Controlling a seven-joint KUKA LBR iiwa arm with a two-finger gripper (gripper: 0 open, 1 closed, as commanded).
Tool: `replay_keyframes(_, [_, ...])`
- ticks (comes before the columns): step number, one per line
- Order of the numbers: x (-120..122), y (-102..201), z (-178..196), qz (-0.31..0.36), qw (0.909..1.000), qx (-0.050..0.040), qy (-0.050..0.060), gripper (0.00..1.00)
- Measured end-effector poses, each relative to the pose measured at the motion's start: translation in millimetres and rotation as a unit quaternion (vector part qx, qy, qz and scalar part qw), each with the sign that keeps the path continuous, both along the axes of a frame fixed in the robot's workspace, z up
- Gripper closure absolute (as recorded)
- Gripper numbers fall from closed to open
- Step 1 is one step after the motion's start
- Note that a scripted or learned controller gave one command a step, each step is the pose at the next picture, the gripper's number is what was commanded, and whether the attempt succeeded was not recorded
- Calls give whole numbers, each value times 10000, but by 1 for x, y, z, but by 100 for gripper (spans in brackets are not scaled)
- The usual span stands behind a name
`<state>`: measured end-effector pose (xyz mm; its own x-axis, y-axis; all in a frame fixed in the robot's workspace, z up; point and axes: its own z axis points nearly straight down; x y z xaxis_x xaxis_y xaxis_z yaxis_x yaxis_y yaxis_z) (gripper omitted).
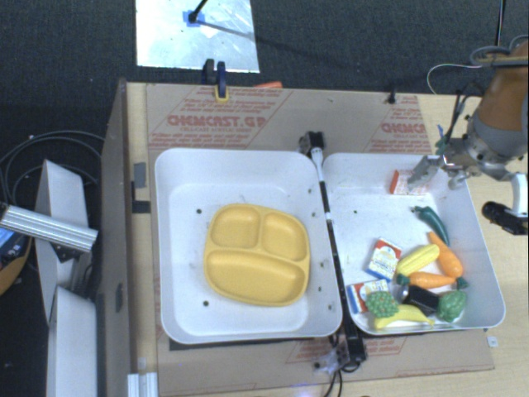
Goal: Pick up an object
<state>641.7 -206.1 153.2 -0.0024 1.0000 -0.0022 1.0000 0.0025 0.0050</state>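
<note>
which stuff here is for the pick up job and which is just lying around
For the job:
- hand
- red and white carton under it
- corn, carrots, green pepper, broccoli, small boxes in the right bin

Lying about:
- yellow divided plate in the left bin
- cardboard sheet
- clamp

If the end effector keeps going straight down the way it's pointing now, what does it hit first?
Most likely the small red-and-white carton lying in the far corner of the right white bin; the end effector hangs just above and beside it. Depth is unclear from this slant, so it might meet bare bin floor beside the carton instead.
</note>
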Motion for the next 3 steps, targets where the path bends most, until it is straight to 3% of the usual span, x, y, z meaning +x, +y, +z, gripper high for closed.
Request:
replay_keyframes(1, [27,7,-68,0,10000,-2,19,0])
replay_keyframes(2, [-2,-1,-68,-3,10000,4,13,0])
replay_keyframes(3, [27,22,-68,3,10000,7,20,0])
